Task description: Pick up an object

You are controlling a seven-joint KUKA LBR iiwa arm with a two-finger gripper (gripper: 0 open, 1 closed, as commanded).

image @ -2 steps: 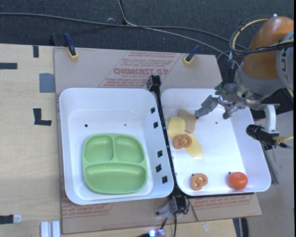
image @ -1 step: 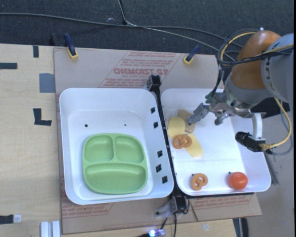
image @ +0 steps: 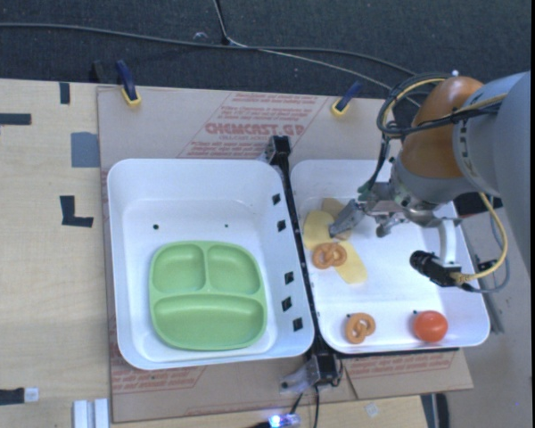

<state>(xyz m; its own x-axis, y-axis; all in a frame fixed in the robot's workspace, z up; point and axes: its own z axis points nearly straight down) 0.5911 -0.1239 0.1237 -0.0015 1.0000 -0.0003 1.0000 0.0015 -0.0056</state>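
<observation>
Though knotted, two glossy pretzels (image: 330, 256)

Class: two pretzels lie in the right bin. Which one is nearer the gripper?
The upper pretzel, lying against the yellow piece just below the gripper. The other pretzel sits near the bin's front edge.

Stuff you can't quite see
arm (image: 481, 141) runs off the right edge; gripper (image: 364, 219) covers part of the yellow piece (image: 319, 230).

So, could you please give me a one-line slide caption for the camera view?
KUKA arm's gripper hovers over the right bin near pretzels and a tomato; green tray in left bin.
</observation>
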